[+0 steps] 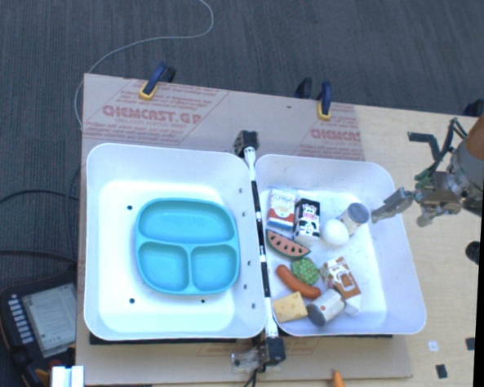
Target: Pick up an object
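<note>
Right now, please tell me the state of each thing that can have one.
Gripper: open, holds nothing, over the right bin's edge.
Blue tray: flat in the left bin.
White egg: loose in the right bin.
Watermelon slice: lying flat.
Sausage: lying flat.

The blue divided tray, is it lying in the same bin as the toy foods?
No, the blue divided tray lies alone in the left bin, while the toy foods lie in the right bin.

I see dark grey carpet (56,22) across the top and left of the frame, a thin white cable (153,38) looping over it. At lower left sits a pendant (42,319) with black cords.
</note>
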You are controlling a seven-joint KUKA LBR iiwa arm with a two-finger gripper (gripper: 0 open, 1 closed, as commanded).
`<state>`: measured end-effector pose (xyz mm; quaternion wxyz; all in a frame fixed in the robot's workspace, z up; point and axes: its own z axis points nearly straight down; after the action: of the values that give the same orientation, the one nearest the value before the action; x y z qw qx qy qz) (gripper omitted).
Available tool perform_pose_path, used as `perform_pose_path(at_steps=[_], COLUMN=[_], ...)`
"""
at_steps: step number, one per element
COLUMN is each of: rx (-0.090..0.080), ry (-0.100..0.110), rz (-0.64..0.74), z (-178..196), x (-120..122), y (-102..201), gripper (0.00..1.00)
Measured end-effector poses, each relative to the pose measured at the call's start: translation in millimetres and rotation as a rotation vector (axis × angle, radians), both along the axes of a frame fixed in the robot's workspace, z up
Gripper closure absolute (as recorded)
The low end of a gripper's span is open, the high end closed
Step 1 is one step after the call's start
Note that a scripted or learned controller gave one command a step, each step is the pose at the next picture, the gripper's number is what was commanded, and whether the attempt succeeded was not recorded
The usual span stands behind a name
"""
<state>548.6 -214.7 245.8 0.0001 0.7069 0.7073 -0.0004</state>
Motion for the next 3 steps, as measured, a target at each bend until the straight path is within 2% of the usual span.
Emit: perform_pose_path(at_steps=[1, 2, 3], rx=[0.009, -0.005, -0.005], ry=[-0.003, -0.012, -0.014], rz=[0.005, -0.002, -0.002], z=[-140, -157, -147], x=[-33, -62, -61], y=[-4, 71, 71], gripper=[0.00, 0.00, 1.00])
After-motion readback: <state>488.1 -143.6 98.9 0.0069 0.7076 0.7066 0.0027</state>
